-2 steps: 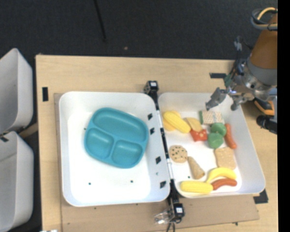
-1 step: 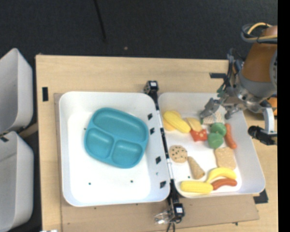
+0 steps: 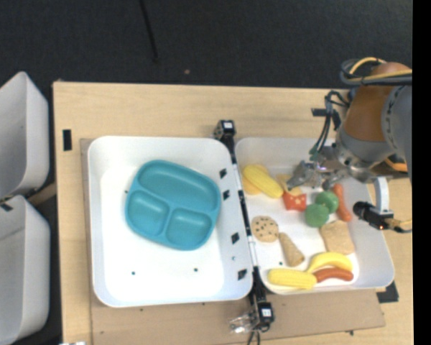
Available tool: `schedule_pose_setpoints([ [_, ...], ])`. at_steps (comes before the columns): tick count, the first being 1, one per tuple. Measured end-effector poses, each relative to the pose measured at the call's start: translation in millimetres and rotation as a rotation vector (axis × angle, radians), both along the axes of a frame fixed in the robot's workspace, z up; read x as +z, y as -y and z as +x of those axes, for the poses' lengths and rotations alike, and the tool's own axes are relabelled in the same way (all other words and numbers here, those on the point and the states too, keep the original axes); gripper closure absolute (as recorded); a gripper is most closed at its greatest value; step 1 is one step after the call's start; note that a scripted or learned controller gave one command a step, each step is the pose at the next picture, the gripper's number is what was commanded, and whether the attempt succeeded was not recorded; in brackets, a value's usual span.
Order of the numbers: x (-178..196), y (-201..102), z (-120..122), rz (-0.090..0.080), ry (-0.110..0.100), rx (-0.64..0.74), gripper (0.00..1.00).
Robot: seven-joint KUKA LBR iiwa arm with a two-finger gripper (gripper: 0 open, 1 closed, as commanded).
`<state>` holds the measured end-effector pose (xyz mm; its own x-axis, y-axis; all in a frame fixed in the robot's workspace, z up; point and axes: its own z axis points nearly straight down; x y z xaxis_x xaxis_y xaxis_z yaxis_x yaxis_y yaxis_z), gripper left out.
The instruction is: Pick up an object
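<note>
My gripper [image 3: 302,180] hangs low over the back part of the right bin [image 3: 377,254], with the arm coming in from the right. Just below its tip lies a small red piece [image 3: 294,202]. A yellow corn cob [image 3: 262,180] rests to its left. A green broccoli [image 3: 320,209] and an orange carrot [image 3: 341,201] sit to its lower right. Nothing shows as lifted by the gripper.
The right bin also holds a cookie [image 3: 264,228], a tan cone-shaped piece [image 3: 292,251], a bread slice [image 3: 337,237], a banana [image 3: 327,260], a sausage [image 3: 333,273] and a second corn cob [image 3: 292,278]. A blue divided plate [image 3: 174,204] lies in the left bin [image 3: 111,264].
</note>
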<state>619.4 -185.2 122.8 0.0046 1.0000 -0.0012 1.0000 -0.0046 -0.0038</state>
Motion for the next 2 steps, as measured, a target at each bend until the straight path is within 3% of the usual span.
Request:
schedule_pose_setpoints([
  [1, -19, 1, 2, -0.002, 0.01, -0.004, 0.0],
  [2, -6, 3, 4, -0.003, 0.015, -0.006, 1.0],
])
